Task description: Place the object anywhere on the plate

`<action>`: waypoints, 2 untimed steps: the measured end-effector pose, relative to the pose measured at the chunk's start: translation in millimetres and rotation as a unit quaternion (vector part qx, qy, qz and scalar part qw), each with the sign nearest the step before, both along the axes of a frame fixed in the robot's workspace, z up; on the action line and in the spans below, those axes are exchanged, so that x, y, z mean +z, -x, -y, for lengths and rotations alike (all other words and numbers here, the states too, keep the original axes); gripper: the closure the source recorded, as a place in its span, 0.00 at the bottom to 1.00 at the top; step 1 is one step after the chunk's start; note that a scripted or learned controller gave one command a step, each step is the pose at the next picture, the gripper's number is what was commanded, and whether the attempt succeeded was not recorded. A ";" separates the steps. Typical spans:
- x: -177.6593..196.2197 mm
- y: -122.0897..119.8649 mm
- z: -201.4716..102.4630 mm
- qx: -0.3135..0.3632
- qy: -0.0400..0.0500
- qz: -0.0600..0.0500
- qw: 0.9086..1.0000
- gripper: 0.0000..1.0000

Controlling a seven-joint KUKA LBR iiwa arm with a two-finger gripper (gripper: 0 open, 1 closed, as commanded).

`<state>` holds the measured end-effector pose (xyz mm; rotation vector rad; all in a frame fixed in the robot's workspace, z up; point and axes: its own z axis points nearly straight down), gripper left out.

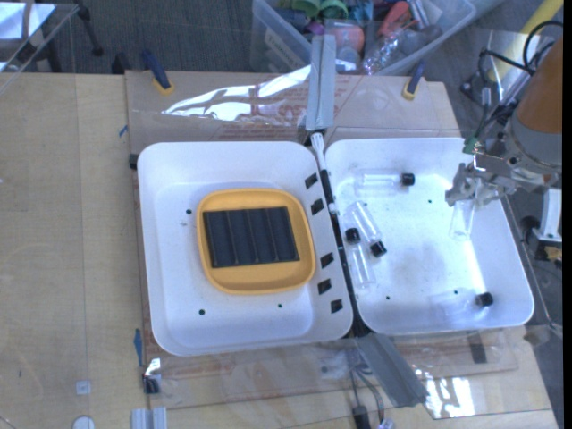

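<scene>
Arm reaching in from the right edge, hand [468, 189] low, fingers pointing down, wrist metallic grey

I count two white bins [170, 239] on the desk [63, 239], and one yellow plate [256, 280] carrying one dark ridged insert [250, 237]. I make out four clear black-capped vials [362, 231]. Upper frame: one clear tub [357, 7] of mixed objects.
</scene>
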<state>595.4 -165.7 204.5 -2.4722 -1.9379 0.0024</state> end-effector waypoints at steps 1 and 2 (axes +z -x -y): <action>-1.4 45.7 -11.9 0.045 -0.001 -0.001 0.999 1.00; 9.1 33.4 -13.1 0.186 0.000 0.002 0.982 1.00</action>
